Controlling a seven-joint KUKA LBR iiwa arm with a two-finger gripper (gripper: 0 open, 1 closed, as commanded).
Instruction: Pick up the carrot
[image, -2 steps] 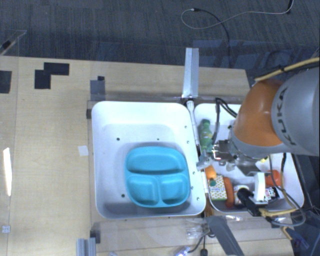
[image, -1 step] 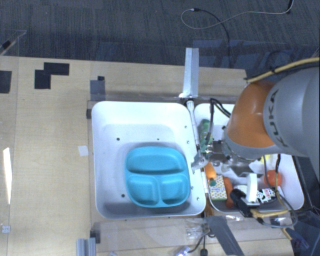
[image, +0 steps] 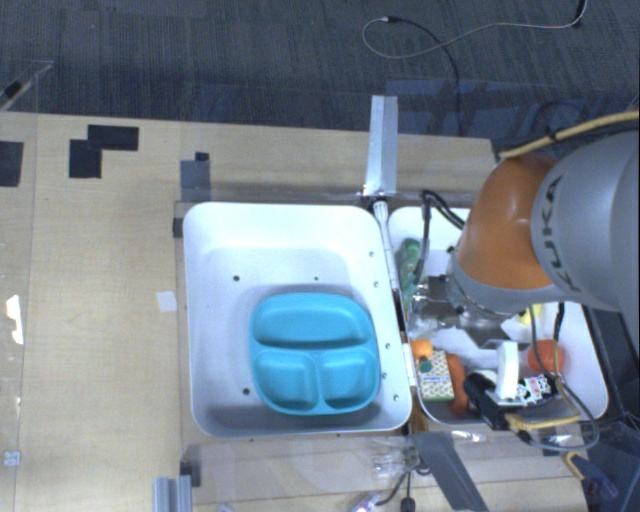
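1. Fingers of the gripper (image: 478, 335) are hidden beneath the arm's wrist, so whether they are spread or closed cannot be told, nor whether anything sits between them.
2. Grey and orange, the arm (image: 545, 225) reaches in from the right and hangs low over the right bin (image: 598, 385), covering most of it.
3. An orange carrot (image: 457, 383) lies near the front of the right bin, just right of a small patterned box (image: 433, 375) and just beside the arm's black attachment.
4. A small orange piece (image: 422, 349) shows just above the patterned box, close to the bin's left wall.
5. A green item (image: 409, 257) stands at the far left side of the right bin, next to the divider.
6. A red-orange round object (image: 546, 354) sits toward the right side of the same bin.
7. In the left bin (image: 215, 300), a blue sectioned tray (image: 315, 350) rests toward the near right, with three compartments facing up.
8. Both bins sit side by side on the tabletop (image: 90, 330).
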